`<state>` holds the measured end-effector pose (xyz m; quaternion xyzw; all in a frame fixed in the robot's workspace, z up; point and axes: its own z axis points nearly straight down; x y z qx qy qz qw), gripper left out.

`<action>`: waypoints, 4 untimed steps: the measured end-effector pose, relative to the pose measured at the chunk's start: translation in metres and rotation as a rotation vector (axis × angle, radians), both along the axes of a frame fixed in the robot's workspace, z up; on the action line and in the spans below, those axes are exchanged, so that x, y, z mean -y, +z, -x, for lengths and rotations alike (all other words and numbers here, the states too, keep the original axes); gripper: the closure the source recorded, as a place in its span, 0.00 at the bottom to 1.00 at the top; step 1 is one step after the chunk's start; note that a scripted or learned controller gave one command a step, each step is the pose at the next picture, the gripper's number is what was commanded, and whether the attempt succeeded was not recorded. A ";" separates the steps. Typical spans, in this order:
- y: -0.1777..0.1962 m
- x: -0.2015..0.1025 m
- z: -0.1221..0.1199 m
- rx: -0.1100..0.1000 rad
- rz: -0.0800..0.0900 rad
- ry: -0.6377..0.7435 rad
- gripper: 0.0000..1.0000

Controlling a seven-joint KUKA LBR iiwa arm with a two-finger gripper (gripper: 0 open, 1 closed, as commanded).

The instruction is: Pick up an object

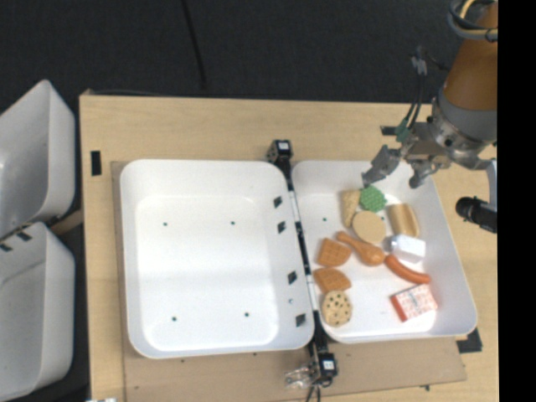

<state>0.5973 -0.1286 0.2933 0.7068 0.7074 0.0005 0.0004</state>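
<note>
White plastic bins sit side by side on the wooden table (100, 224), the left bin (201, 258) at frame centre-left and the right bin (444, 249) at frame centre-right. All candidate objects lie in the right bin, crowded together: a green piece (372, 198) near the bin's upper middle, a cream round piece (367, 224) just below it, a bread roll (403, 219) beside those, a small white block (405, 245), a red sausage (407, 269), a red box (414, 302) toward the lower right, an orange drumstick (360, 247), an orange waffle (332, 252), and a speckled cookie (337, 307) at the lower left of that bin. The pincer (396, 167) hangs at the upper part of the right bin, fingers spread wide, nothing between them, just above the green piece. Judgement: the pick has not begun. Risk is high that the spread fingers land on neighbours, since the green piece touches the cream piece and sits close to the roll; a descent slightly off centre could pinch two items or push one aside. The bin's far wall is also near, and a finger could catch it.
</note>
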 end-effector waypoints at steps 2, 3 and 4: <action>-0.140 -0.021 0.045 -0.009 -0.004 0.006 0.00; -0.191 0.009 0.088 0.006 0.000 -0.006 0.00; -0.177 0.009 0.085 0.013 0.001 -0.009 1.00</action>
